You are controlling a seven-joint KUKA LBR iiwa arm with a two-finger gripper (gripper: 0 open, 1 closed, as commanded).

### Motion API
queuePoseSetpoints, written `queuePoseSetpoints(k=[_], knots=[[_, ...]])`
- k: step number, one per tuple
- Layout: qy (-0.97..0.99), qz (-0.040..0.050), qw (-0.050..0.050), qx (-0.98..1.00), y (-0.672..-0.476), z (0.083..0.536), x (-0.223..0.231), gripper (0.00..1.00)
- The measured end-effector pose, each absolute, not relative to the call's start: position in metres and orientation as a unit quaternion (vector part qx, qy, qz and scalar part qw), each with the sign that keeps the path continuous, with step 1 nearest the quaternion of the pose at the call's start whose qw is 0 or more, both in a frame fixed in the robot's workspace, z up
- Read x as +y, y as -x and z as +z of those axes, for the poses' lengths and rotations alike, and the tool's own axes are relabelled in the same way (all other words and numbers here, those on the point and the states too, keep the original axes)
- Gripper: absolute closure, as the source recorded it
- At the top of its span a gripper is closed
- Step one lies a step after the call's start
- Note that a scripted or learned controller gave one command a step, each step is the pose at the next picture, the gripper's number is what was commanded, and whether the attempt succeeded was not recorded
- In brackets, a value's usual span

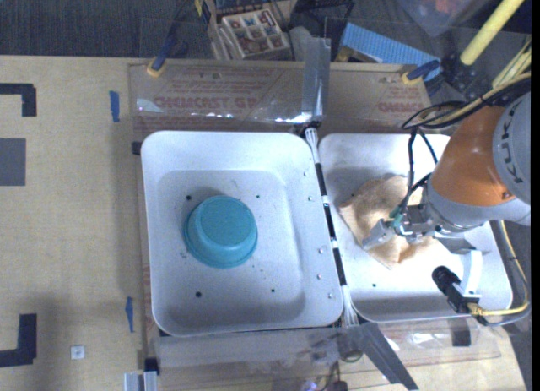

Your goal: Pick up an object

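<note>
Directly beneath tool (pixel 390 230), tan cloth (pixel 372 205), right bin (pixel 405 301)

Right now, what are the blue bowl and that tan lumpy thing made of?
The blue bowl looks like plastic: one even teal colour, smooth, with a soft matte sheen and a neat round rim. The tan thing under the gripper looks soft, maybe cloth or foam: its surface is crumpled and uneven with ragged edges. I can't tell which for sure.

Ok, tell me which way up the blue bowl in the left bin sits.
Upside down. The blue bowl rests in the left bin with its flat base facing up and the wider rim against the floor; no hollow shows.
</note>
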State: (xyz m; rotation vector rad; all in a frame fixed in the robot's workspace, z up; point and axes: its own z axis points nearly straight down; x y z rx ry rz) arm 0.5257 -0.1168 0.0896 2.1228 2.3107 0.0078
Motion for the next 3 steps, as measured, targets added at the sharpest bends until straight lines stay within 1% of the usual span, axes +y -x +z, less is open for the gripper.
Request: queuePoseSetpoints(k=[1,2,3], knots=[[-0.677,0.0004,0.001,0.736,-0.508,0.124,-0.121,0.00],[-0.664,0.0016,0.002,0.748,-0.512,0.089,-0.111,0.00],[-0.665,0.0033,0.005,0.747,-0.513,0.100,-0.113,1.00]])
